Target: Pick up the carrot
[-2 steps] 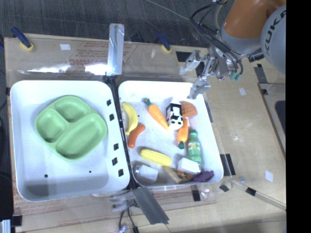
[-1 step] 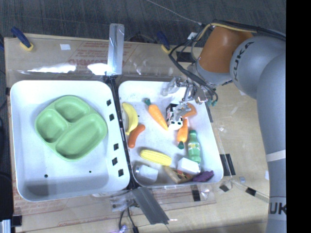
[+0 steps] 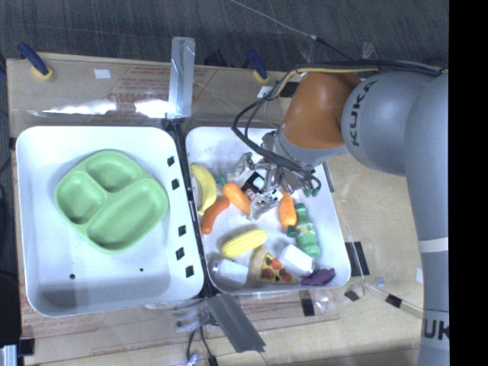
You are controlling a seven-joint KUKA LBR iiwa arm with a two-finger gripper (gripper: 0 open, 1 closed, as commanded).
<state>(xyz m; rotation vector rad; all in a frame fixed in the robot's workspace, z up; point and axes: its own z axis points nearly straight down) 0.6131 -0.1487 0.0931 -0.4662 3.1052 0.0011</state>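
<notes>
- The tabletop point(image 3: 381, 204) carries two shallow white bins side by side, with a brown card sheet showing along its far edge.
- The grey arm point(image 3: 396, 120) reaches in from the right; its orange band point(image 3: 316, 113) hangs over the far part of the right bin.
- The left bin point(image 3: 46, 280) holds a green divided plate point(image 3: 110, 199), which lies in its middle with three compartments facing up.
- The right bin point(image 3: 339, 239) is crowded with toy food.
- The gripper point(image 3: 263, 189) is low in the right bin, near its middle; whether its fingers are spread or pressed together cannot be told, as the metal parts blur together there.
- A banana point(image 3: 203, 187) lies at the bin's left wall, beside the divider.
- A corn cob point(image 3: 243, 242) lies nearer, towards the middle.
- A pizza slice point(image 3: 268, 268) lies at the near wall, with a purple piece point(image 3: 318, 277) to its right.
- A green bottle point(image 3: 307, 231) lies to the right side.
- Three orange carrot-like pieces show: one carrot point(image 3: 235, 196) just left of the gripper, a second carrot piece point(image 3: 214, 214) left and nearer, beside the banana, and a third carrot piece point(image 3: 287, 211) just right of the gripper, touching the green bottle.
- None can be seen between the gripper's fingers.
</notes>
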